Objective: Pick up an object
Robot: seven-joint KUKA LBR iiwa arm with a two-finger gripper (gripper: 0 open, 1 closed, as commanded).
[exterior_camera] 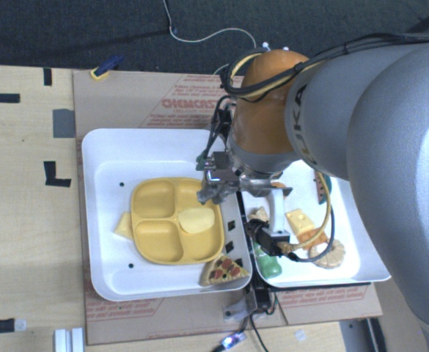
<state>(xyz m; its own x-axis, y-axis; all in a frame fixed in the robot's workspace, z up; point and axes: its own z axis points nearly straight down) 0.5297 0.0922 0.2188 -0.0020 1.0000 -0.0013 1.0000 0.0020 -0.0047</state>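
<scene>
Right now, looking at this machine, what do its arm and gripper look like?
The arm is thick, rounded and smooth grey, with dark lettering beside a glossy orange band above the wrist. Thin black and yellow cables loop over that band. The gripper below is small, dark, angular metal.

Single fixed view, set above the counter (23, 196) and looking down on it at a slant. The counter's far edge runs across the upper frame with dark floor (67, 13) beyond it, and the counter reaches the bottom edge. Both bins lie mid-frame. The left bin (97, 218) shows whole, while the right bin (368, 266) is partly covered by my arm (375, 123). The arm enters from the right and, being nearer the lens, looms large over the right half. My orange band (265, 116) sits near the frame's centre, with my end effector (225, 189) just below it, over the bins' adjoining rims. The range is close enough to tell apart small items in the bins.
</scene>
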